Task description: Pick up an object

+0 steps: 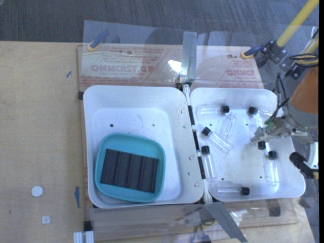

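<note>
Hand (264,133) low among the clear vials (225,128) in the right bin (283,184), grip impossible to tell, nothing visibly lifted yet.

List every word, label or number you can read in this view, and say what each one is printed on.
"CHEMCAST GP": red print on the protective paper of the clear sheet behind the left bin, at; the last two letters are faint.
A second red print of the same look on the sheet behind the right bin, at: partly cut off and too blurred to read.
Smaller red lines on both sheets: too small to read.
The vials and the teal tray: no readable text.
</note>
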Motion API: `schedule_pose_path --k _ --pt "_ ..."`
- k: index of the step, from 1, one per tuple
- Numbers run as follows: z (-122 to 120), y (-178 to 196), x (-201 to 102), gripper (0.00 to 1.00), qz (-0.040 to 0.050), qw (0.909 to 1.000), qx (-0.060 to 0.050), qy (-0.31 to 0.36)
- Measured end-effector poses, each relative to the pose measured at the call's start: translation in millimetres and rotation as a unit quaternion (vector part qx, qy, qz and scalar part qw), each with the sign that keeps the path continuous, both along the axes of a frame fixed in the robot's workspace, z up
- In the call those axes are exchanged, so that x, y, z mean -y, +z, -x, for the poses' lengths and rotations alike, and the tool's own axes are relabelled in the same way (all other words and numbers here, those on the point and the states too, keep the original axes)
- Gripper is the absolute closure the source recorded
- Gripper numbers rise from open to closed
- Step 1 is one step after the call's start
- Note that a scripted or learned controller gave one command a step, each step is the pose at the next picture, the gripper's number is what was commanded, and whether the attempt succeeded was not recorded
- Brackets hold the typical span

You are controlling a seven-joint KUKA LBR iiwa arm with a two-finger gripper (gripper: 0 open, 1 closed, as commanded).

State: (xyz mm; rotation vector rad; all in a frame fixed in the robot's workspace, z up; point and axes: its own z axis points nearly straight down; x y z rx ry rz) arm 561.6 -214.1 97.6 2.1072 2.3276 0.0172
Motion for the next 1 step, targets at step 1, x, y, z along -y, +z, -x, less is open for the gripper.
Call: schedule_pose_path --k 1 --pt "-44.6 98.9 -93.7 1.0 0.0037 0.9995 -0.002 0.031"
